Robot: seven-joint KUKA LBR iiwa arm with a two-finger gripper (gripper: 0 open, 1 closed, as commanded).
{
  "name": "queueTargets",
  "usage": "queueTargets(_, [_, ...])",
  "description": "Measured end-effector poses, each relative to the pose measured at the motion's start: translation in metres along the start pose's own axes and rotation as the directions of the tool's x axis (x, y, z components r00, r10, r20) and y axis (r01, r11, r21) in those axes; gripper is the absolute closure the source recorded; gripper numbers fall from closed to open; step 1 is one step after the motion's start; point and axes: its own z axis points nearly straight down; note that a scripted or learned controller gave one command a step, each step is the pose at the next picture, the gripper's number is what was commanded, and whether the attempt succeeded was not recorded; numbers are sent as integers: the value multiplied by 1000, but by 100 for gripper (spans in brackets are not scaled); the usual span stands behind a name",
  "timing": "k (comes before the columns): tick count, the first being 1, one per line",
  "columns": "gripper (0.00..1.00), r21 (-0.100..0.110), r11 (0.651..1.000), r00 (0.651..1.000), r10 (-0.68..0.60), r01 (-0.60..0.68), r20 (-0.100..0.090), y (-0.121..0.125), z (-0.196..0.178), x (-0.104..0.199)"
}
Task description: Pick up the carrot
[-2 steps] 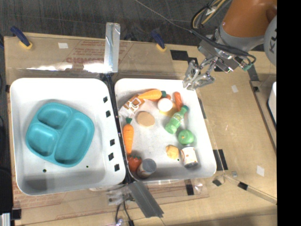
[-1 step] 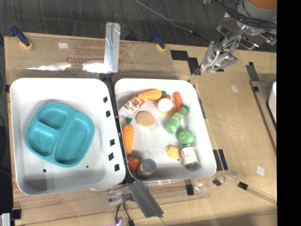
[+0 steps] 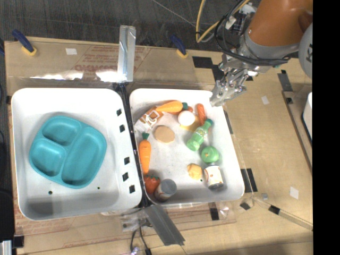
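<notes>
The carrot (image 3: 144,154) lies in the right bin (image 3: 232,158), hard against its left wall, at about nine o'clock from the bin's middle. It is a small toy piece: a tapered orange body running roughly twelve to six o'clock, with a dark green stub of top at its twelve o'clock end and the narrow tip toward six o'clock. Nothing rests on it.

A second orange, carrot-like piece (image 3: 170,107) lies near the bin's far wall, at about eleven o'clock from the middle, nearly crosswise, just beside a small printed packet (image 3: 149,119). A tan round disc (image 3: 164,135) sits near the bin's centre, and a white round piece (image 3: 186,119) lies at its one o'clock. A green bottle (image 3: 198,136) lies tilted at three o'clock from the disc, with a green rounded piece (image 3: 210,154) below it. A yellow piece (image 3: 195,170) and a small labelled can (image 3: 214,177) sit toward five o'clock. At the bin's seven o'clock corner rest a red piece (image 3: 152,184) and a grey-topped can (image 3: 167,188).

The left bin (image 3: 21,142) holds a teal divided tray (image 3: 67,151).

The gripper (image 3: 221,94) hangs over the right bin's one o'clock corner, well apart from the carrot. Its fingers carry nothing; whether they stand apart or together I cannot tell.
</notes>
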Motion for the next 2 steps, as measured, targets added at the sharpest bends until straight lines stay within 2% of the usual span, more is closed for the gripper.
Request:
queueTargets(1, [100,6,997,997,-81,81,-2,-1,-15,0])
queueTargets(2, [100,10,959,959,-283,283,-6,2,-115,1])
